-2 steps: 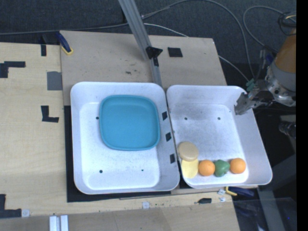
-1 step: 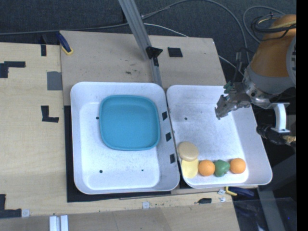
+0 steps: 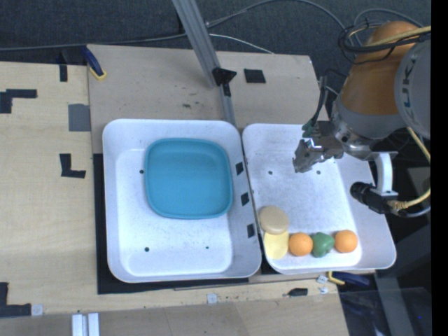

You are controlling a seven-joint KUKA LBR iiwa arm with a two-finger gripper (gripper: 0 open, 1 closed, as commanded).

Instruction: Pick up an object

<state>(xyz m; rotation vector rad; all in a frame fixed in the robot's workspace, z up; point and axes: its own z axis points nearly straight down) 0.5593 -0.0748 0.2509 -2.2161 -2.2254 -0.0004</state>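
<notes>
Two shallow white bins sit side by side on the wooden bench (image 3: 42, 187), the left bin (image 3: 119, 187) the wider of the pair and the right bin (image 3: 329, 194) touching it along the middle seam. A grey arm (image 3: 392, 82) with an orange band reaches in from the right and ends above the upper part of the right bin. A blue square plate (image 3: 187, 178) with rounded corners lies flat in the upper middle of the left bin, well apart from everything else. The gripper (image 3: 306, 158) hangs over bare white floor near the top of the right bin, dark and blurred, with nothing seen between its fingers; whether they are spread or closed cannot be told. All the small things lie along the lower edge of the right bin, well apart from the gripper. A pale yellow block (image 3: 276, 245) sits at the lower left corner of that bin, with a tan round disc (image 3: 274, 220) resting just above and touching it. To the right runs a close row: an orange ball (image 3: 300, 244), a small green lumpy object (image 3: 322, 243) touching it, then a second orange ball (image 3: 345, 241) beside the green one
</notes>
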